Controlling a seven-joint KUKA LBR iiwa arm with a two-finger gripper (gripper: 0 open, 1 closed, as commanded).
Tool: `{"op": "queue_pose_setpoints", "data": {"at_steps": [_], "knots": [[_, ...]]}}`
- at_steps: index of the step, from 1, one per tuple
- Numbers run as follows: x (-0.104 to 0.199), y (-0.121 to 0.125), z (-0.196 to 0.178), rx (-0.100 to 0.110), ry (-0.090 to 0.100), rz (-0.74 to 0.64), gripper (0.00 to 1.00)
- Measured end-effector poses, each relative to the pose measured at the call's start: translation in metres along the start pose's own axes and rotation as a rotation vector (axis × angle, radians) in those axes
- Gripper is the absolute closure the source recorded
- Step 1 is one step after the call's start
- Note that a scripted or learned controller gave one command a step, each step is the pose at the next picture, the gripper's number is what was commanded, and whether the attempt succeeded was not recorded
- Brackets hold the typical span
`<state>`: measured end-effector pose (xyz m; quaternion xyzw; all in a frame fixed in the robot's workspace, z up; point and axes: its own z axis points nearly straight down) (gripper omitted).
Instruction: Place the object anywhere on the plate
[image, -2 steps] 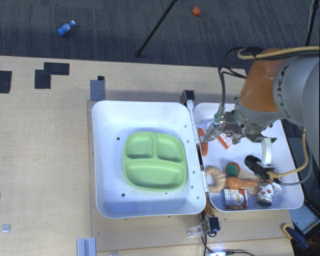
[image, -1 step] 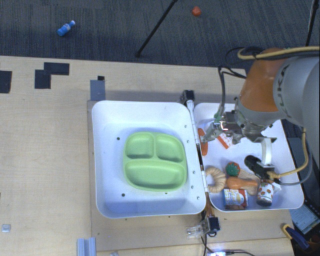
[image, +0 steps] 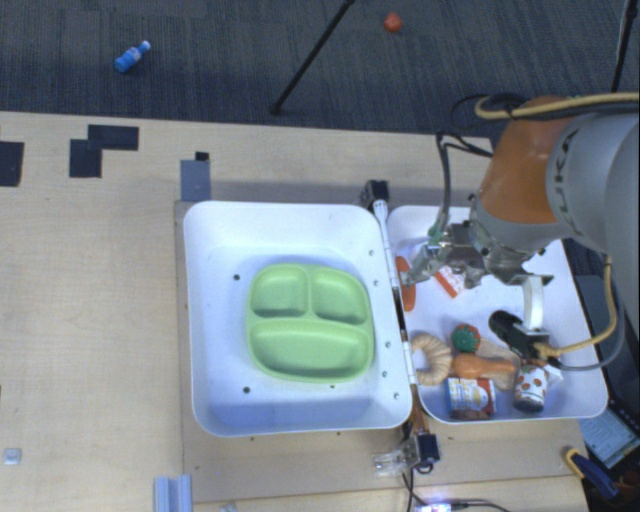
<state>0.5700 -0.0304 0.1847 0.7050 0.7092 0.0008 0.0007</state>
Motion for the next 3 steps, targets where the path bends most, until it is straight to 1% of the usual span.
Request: {"op": "queue_pose_setpoints", "data": {"at_steps": [3], "knots": [[0.0, 0.0, 0.0, 0.0, 0.0, 0.0, 0.0]]}}
